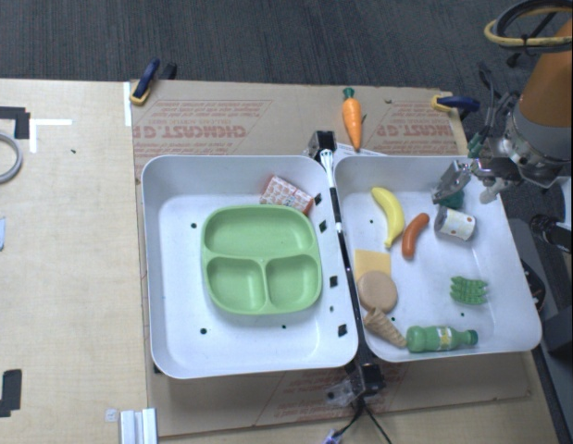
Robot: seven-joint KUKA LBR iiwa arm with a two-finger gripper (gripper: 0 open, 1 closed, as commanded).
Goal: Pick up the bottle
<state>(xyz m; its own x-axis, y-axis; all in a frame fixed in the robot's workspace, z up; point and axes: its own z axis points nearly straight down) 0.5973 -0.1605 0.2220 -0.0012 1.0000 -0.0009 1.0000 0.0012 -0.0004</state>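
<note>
Arm [545, 109] cut by right edge; end effector [467, 181] finger state unclear.

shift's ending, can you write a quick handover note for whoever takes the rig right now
Gripper: over the far right of the right bin, above a white cup; holds nothing that I can see.
Bottle: green, lying on its side at the right bin's near edge, beside the ice cream cone.
Done: nothing, bottle not yet picked.
Left: move the arm to the near edge, grasp the bottle, lift it.
</note>
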